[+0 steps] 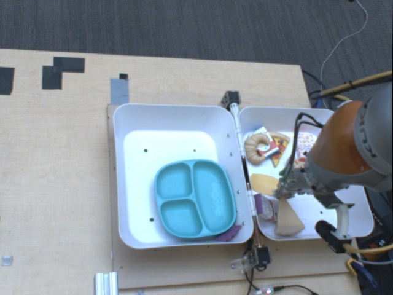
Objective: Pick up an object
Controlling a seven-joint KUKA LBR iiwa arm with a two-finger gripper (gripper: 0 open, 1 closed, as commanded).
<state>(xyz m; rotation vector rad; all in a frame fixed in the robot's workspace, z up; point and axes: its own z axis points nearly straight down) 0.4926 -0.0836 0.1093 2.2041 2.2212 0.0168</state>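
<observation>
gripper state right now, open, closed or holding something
Gripper: cannot be told; it sits low in the right white bin over the pale yellow wedge-shaped item, hidden under the grey and orange arm.

Single fixed camera sat above bench [55, 165], looked down at slant; both bins [178, 118] mid-frame, arm [347, 146] entered right.
</observation>
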